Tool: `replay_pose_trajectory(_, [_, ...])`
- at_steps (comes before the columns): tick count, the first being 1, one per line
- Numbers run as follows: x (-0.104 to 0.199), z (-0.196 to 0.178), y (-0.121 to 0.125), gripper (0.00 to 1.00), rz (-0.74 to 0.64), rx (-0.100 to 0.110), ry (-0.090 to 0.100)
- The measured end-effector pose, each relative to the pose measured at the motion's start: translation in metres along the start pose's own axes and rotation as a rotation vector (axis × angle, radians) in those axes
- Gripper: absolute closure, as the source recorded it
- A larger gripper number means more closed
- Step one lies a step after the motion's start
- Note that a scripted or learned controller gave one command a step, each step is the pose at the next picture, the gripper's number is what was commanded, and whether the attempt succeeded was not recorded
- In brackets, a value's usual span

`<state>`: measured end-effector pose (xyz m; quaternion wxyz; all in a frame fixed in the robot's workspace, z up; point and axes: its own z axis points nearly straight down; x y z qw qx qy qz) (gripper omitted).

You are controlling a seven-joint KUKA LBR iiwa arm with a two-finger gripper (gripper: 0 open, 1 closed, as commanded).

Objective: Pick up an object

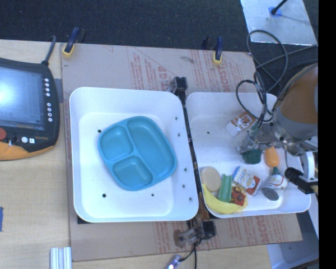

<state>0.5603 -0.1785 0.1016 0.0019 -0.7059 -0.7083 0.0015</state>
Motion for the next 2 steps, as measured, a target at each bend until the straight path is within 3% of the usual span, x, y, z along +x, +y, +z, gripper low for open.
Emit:
replay_pose_trajectory(1, [0.053,0.01,0.04,1.0,-0.002,-0.002,-0.001])
replay_pose_trajectory(2, [0.149,-0.091,0.05,1.0,-0.002,-0.002,0.001])
